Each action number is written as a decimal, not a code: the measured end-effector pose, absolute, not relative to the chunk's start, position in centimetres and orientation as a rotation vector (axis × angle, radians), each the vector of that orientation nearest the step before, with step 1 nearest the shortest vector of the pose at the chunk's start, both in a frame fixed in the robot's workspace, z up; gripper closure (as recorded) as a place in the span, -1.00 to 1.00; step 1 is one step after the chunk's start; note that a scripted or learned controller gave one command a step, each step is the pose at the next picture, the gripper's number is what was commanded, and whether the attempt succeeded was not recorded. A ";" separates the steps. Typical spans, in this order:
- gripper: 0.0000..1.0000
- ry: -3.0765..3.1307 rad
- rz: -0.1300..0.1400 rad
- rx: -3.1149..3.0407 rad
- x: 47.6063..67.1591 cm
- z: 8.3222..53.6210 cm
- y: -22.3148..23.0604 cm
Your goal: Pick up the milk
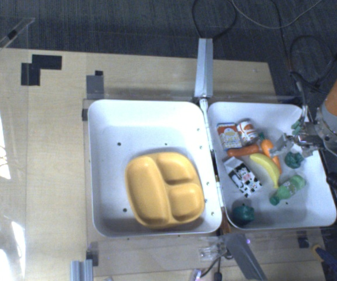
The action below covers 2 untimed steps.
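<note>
The milk (244,178) is a small white carton with black cow patches. It lies on its side in the right bin (315,212), left of centre, just below the carrot (247,151) and beside the banana (266,168). My gripper (294,141) hovers over the bin's right part, up and to the right of the milk and well apart from it. A teal round object (293,160) lies right under the gripper. Nothing shows in its grasp.
An orange-and-white carton (229,137) and a can (248,130) lie at the right bin's back. A green bottle (286,190) and a dark green fruit (244,213) lie near its front. A yellow divided plate (163,188) sits in the left bin (106,157).
</note>
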<state>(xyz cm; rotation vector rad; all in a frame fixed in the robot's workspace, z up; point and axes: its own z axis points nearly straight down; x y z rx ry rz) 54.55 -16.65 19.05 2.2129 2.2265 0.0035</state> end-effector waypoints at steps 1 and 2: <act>-1.00 2.302 0.009 2.129 55.0 13.0 -11.2; -1.00 2.354 0.005 2.075 55.1 15.1 -9.9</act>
